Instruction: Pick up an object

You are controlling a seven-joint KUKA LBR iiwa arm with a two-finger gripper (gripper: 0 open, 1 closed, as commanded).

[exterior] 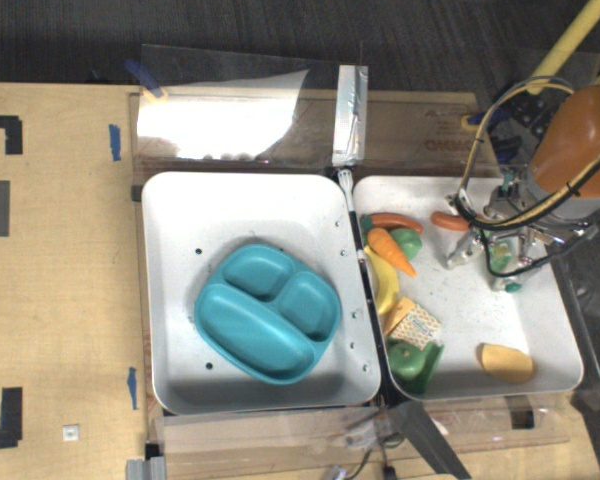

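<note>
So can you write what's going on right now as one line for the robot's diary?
phase: reaching | gripper: over right bin, near sausage | held: nothing seen | left bin: blue divided plate

We see a tan wooden bench [50, 298] marked with black tape, dark carpeted floor [280, 8] behind it.

No text can be read (faint print on the board [450, 133] is illegible).
</note>
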